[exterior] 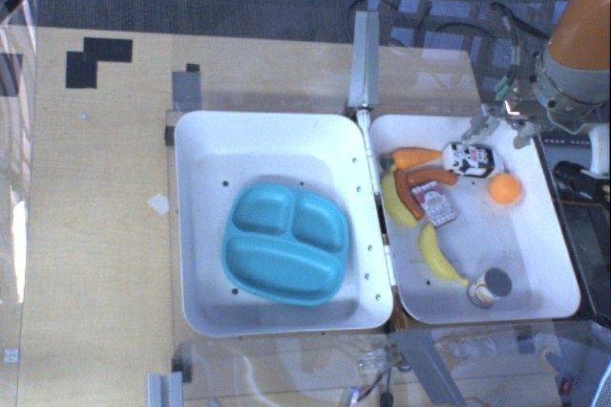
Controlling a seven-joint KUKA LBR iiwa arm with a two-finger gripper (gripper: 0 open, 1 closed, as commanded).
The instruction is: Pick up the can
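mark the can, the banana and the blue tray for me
can (pixel 489 287): camera view, on its round top, near the right bin's front edge.
banana (pixel 437 255): camera view, mid-body of the yellow curve.
blue tray (pixel 285 243): camera view, on the divider between its compartments, left bin.

No legible text, seemingly.

I log two shallow white bins side by side on the wooden bench (pixel 95 233). Left bin (pixel 200 204): a blue divided plate (pixel 284 243) lies centre. Right bin (pixel 554 271): a carrot (pixel 416 158) at upper left, a sausage (pixel 425 181) just below it, two bananas (pixel 441 257) along the left and lower middle, a black-and-white toy cow (pixel 471 160) upper centre, an orange ball (pixel 504 190) towards the right. Black tape marks (pixel 95 59) sit upper left of frame.
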